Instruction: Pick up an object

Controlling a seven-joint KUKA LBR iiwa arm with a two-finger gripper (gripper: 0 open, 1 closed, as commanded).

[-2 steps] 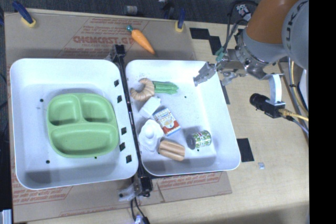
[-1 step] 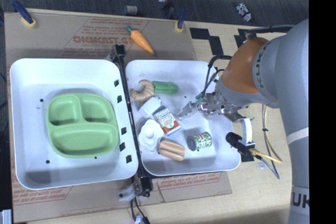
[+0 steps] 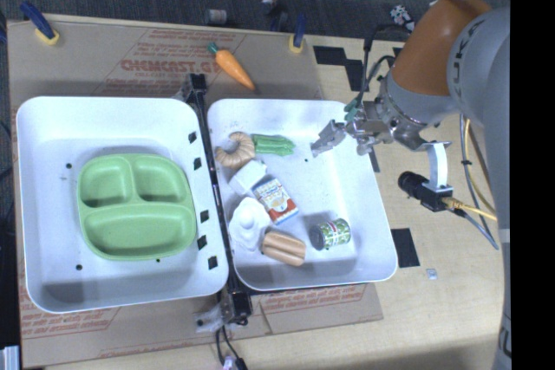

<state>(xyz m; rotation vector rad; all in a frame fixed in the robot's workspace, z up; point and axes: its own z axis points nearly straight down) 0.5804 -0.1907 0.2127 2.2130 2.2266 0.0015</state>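
Note:
My gripper [image 3: 328, 137] hangs over the upper right part of the right bin [image 3: 368, 212], above bare white floor, with nothing seen in it. To its left lie a green vegetable [image 3: 273, 145] and a tan pastry [image 3: 232, 150]. Below those sit a small red and white carton [image 3: 270, 194] and a white bottle [image 3: 245, 219]. A tan bread roll [image 3: 283, 247] and a green can [image 3: 332, 234] rest near the bin's front wall.
The left bin [image 3: 43, 134] holds a green divided plate [image 3: 134, 204]. An orange toy carrot [image 3: 234, 68] lies on the cardboard behind the bins. The arm comes in over the right bin's right rim.

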